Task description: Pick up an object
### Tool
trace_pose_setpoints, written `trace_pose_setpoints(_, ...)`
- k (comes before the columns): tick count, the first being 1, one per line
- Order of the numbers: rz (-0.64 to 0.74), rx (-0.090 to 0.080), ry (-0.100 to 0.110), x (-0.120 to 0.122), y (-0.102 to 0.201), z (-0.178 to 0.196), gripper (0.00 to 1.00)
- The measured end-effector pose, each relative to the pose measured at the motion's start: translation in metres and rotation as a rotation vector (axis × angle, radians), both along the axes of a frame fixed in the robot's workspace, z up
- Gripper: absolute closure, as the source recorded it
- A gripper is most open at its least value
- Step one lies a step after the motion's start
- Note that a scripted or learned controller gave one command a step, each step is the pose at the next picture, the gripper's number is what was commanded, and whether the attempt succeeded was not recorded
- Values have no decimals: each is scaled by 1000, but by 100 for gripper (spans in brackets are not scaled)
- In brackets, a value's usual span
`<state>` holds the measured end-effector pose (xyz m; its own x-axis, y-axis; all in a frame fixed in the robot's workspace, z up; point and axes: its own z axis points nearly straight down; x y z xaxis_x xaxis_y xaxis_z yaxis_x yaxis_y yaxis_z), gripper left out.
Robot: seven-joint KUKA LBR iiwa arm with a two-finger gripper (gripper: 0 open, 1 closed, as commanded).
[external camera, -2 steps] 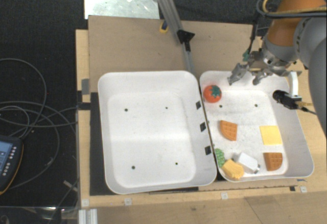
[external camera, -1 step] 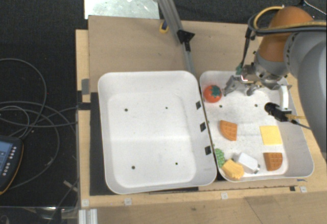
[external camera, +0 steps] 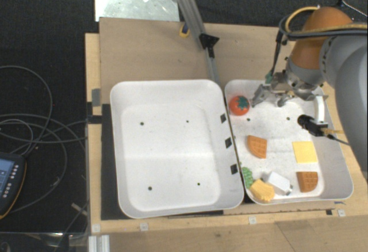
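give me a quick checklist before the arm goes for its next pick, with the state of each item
1. Things to pick in the right bin: ok. A red tomato, an orange wedge, a yellow square and more lie there.
2. Pincer over the right bin: ok, it sits near the bin's far edge.
3. Pincer free of load: cannot tell.
4. Nearest target unobstructed: ok, the tomato lies alone beside the pincer.
5. Front-corner cluster separable: not ok. The white block, yellow piece and green piece crowd together.
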<state>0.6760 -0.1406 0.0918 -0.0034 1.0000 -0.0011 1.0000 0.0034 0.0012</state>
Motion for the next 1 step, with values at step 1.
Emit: trace_pose_setpoints(1,2,-1,-4,1,0,12,100)
